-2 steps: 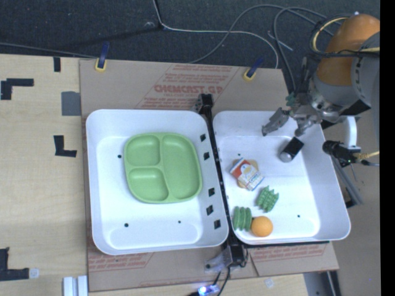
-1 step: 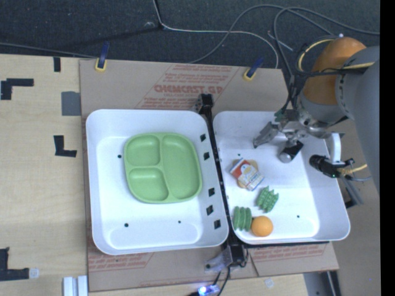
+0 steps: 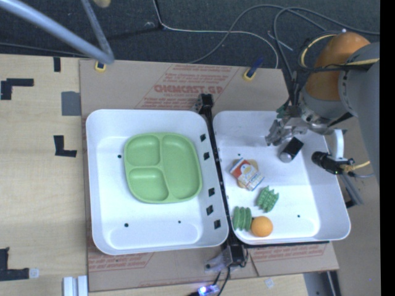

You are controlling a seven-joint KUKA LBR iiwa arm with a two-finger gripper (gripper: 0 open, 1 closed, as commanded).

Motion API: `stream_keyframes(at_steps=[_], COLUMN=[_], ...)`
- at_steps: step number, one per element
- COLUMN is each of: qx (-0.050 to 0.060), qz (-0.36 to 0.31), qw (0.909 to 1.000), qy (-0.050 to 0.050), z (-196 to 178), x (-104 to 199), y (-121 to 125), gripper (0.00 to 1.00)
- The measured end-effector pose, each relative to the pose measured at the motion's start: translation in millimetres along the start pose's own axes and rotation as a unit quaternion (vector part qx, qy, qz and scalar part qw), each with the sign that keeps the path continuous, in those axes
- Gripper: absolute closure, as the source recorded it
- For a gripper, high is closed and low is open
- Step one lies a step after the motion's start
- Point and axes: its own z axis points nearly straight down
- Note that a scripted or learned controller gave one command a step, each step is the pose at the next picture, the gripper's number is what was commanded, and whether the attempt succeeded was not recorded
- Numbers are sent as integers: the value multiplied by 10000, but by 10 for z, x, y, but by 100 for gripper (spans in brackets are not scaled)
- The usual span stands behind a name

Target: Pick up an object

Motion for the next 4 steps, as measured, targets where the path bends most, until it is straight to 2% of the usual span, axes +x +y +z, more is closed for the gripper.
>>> stream_keyframes(at_steps=[2,3,4], qx=[-16,12,21], qz=[6,-15,-8], qw=[10000,10000,10000], qy=[9,19,15], z=[-961,-964,-976], x=[23,668,1173], y=[-4,-40,-158], gripper=[100,100,100])
